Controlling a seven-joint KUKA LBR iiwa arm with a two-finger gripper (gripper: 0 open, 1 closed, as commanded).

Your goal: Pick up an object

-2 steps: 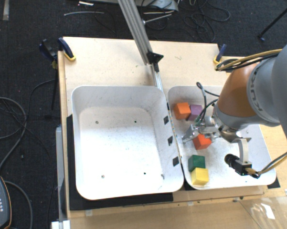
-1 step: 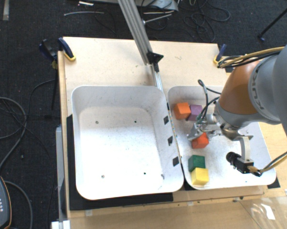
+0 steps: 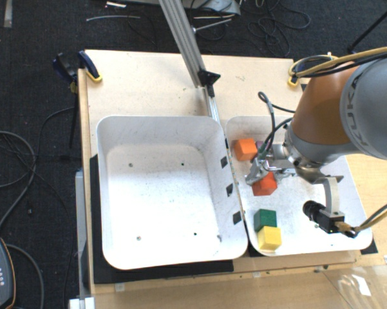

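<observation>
Grey arm over right bin, red block, green block, yellow block

Matt white plastic bins

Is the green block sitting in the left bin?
No, the green block lies in the right bin, touching the yellow block at that bin's near edge.

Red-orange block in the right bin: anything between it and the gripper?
Nothing visible. The gripper sits right over the red-orange block, at its top-left edge. The orange block lies apart toward the back of the right bin; the green block and yellow block lie nearer the front.
</observation>
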